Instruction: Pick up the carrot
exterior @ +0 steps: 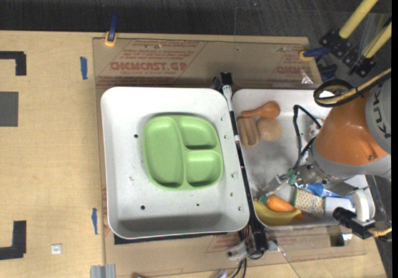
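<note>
Arm poised low over the right bin, carrot lying just to its left.

The carrot [281, 204] is seen in the near left corner of the right bin [283, 99], resting against a banana [273, 214], its long axis running roughly left to right with the thin tip toward the bin's left wall. The gripper [297, 178] is placed just up and right of it, near but apart from it; whether it is apart or together cannot be told, as the orange wrist hides it. A short shift down and left is judged to be needed. A white and blue item [314, 198] crowds the carrot's right end, so room is tight. In the left bin [118, 146] a green divided plate [183, 149] is lying, well clear.
</note>
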Controlling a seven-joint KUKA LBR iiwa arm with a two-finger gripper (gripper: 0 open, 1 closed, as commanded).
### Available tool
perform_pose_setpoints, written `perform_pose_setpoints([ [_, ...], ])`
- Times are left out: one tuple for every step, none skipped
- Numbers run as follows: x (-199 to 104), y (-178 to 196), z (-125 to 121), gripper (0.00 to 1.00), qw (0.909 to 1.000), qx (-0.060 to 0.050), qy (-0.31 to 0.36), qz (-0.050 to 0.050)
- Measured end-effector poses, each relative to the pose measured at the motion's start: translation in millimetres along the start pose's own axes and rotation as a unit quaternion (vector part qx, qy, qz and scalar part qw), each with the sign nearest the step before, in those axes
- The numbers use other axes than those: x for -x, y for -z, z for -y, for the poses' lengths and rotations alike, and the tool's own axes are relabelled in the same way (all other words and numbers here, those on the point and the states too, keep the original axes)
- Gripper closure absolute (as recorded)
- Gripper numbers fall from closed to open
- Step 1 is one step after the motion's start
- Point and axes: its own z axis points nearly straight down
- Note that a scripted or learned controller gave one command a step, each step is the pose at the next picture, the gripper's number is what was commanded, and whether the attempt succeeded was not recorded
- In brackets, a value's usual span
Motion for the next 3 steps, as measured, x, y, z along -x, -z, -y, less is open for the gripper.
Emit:
perform_pose_setpoints([
  [-2.9, 0.1, -5.2, 0.00, 0.9934, 0.008, -0.114, -0.001],
  [0.9, -0.1, -0.6, 0.00, 1.0000, 0.002, -0.008, 0.001],
  [3.9, -0.1, -0.2, 0.00, 0.9923, 0.002, 0.124, 0.003],
])
